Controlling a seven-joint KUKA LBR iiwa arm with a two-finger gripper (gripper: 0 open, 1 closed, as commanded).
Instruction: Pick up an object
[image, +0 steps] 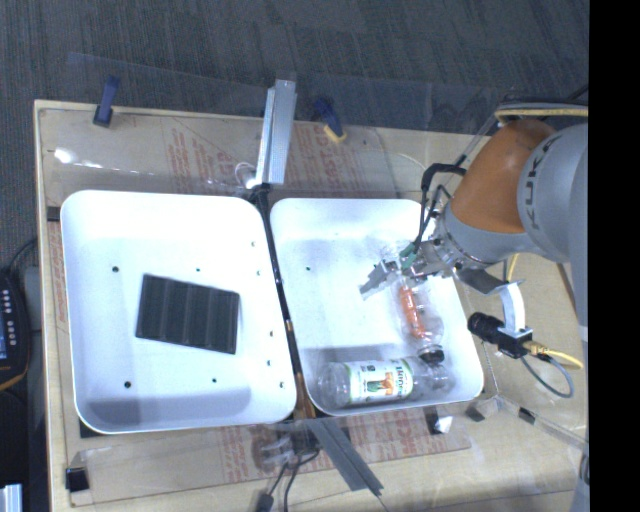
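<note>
- The gripper (385, 272) hangs over the middle of the right bin (330, 206), toward its right side; how wide it stands cannot be told from this slanted view, and nothing can be seen in its grasp.
- A small clear bottle (415, 312) with orange contents lies just near of the gripper, lengthwise from far to near; whether the two touch cannot be told.
- A large clear bottle (380, 383) with a green and orange label lies on its side along the near wall of the same bin, just near of the small bottle.
- The grey arm (555, 200), with its orange band (495, 185), reaches in over the right bin's far-right corner.
- In the left bin (80, 300), a flat black ribbed mat (188, 313) lies slightly askew near the centre, well apart from the gripper.
- The two bins sit side by side on the bench (150, 150), with a metal bar (275, 130) rising from the far end of the seam between them.
- Two blue clamps (105, 100) (328, 115) grip the bench's far edge.
</note>
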